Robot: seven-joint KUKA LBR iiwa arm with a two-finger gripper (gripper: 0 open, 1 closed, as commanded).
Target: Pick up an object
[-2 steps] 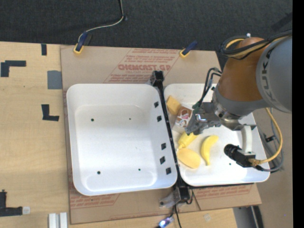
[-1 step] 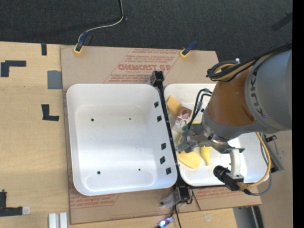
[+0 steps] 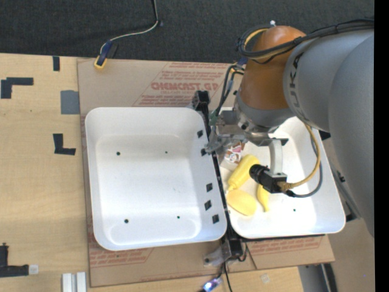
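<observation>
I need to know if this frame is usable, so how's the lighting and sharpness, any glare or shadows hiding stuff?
Camera view: lighting is even and soft. The left bin reads bright white with mild washout but no hard glare. The arm darkens the right bin only a little and covers its upper part. The yellow objects are fairly sharp, while the pincer area is cluttered and hard to read.

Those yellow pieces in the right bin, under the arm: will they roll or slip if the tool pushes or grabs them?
The yellow pieces look rounded and smooth, so one would probably roll or slide when pushed. They lie bunched near the right bin wall beside the left bin, so a nudge likely shifts its neighbours too. They seem light, perhaps plastic, though that is uncertain.
</observation>
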